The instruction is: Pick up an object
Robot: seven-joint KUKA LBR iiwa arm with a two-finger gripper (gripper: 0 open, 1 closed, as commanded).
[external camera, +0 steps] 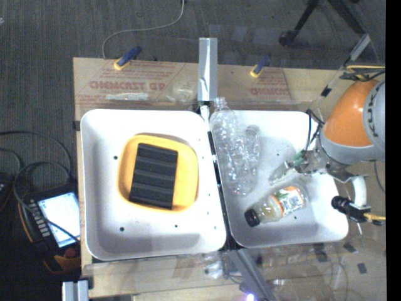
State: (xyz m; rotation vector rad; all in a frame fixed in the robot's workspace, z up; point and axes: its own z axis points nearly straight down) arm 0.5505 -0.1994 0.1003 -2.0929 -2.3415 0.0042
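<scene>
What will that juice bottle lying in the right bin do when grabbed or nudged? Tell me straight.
The bottle lies on its side, so it will probably roll if pushed across its length. Its clear, smooth body looks slippery for two fingers. It seems partly full of pale liquid, so likely heavier than the crumpled clear plastic beside it.

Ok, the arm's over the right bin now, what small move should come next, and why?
Probably a short move toward the near side of the right bin, to centre the gripper over the small bottle. The bottle lies on its side just below the gripper in the picture, apart from it, while the crumpled clear plastic bottle lies further left and looks harder to grasp.
</scene>
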